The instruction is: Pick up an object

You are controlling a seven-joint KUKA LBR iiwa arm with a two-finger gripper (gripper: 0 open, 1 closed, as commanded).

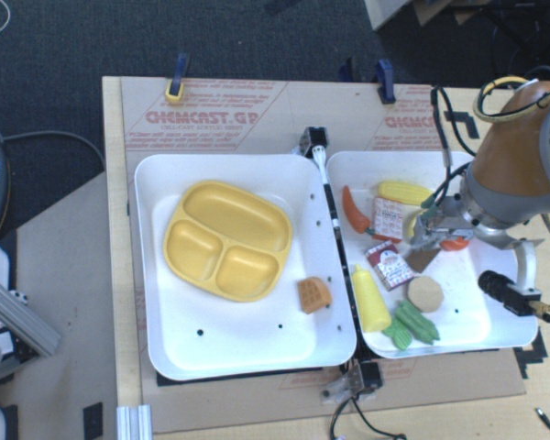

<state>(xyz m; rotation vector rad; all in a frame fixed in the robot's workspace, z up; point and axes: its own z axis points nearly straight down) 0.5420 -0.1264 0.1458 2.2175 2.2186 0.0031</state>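
My gripper [427, 246] hangs low over the middle of the right bin [467, 333], reaching in from the right. Its tip is just above a small red-and-white packet [391, 267] and a round tan biscuit [425, 293]. A red piece [456, 243] peeks out from under the gripper body. Also in this bin are a corn cob [403, 192], a red pepper [355, 211], a larger red-and-white packet [387, 218], a yellow banana-like piece [370, 299] and a green vegetable [412, 324]. I see nothing held between the gripper's tips.
The left bin [156, 273] holds a yellow divided plate [226, 239] and a small orange-brown piece [314, 294] near its right wall. A black divider [330, 218] runs between the bins. Clamps [175, 78] sit on the bench's far edge.
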